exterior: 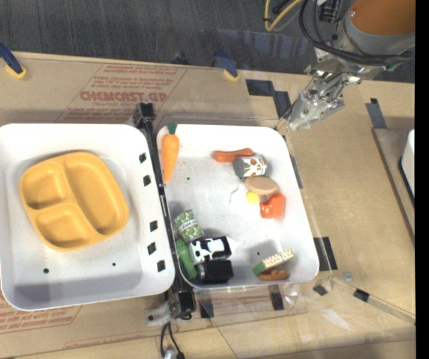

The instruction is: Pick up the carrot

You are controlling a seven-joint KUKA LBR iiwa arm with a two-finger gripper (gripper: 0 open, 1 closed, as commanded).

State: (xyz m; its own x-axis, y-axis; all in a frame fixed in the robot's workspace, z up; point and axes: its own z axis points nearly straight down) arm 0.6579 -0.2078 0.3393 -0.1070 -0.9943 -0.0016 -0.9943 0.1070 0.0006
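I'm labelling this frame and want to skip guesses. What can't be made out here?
- Gripper: blurred, so its finger state is unreadable in the camera view.
- Arm: cut off by the top edge.
- Carrot: its left side presses the bin wall; underside hidden.
- Small can: label too small to read.

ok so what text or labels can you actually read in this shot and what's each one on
"CHEMCAST GP", red print on the brown paper sheet under the bins; the smaller lines around it are too blurred to read.
Labels on the small can and green packet in the right bin: too small to read.
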